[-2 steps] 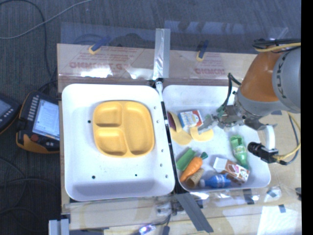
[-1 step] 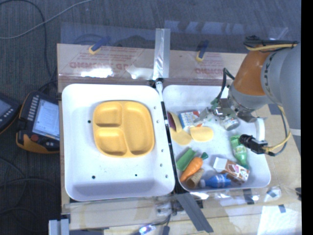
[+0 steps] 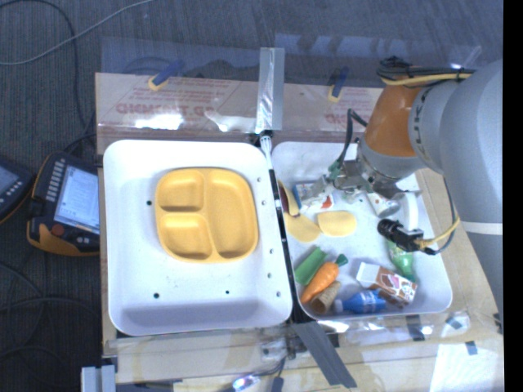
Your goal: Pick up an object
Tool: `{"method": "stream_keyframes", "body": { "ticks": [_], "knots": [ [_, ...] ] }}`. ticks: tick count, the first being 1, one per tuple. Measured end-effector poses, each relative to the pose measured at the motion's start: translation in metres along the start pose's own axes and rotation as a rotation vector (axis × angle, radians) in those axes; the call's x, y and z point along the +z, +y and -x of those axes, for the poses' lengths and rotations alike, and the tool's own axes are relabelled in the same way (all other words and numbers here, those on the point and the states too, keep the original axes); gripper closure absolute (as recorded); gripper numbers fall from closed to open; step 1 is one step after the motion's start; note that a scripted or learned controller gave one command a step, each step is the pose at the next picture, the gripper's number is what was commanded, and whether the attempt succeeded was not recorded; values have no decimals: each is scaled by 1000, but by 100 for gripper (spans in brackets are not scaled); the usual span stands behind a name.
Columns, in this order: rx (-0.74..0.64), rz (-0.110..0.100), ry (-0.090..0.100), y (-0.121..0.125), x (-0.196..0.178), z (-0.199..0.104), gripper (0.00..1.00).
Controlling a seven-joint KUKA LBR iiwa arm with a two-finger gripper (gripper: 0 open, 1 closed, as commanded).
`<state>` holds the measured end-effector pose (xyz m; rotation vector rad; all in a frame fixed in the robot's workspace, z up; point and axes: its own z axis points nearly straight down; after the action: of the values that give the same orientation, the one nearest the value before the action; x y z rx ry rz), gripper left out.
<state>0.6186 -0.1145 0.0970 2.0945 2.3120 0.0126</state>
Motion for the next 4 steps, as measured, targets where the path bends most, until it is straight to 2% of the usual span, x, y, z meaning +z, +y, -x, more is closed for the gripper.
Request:
{"method": "stream_keyframes", "body": {
  "ticks": [1,2,3,4],
  "knots": [
    [-6,-4,5,-58,3,-4,0],
    [35,-21,16,-71,-15,57,0],
    [143,-11,4,1,7,9,0],
    [125,-12,6,4,8,21,0]
  ]
}}
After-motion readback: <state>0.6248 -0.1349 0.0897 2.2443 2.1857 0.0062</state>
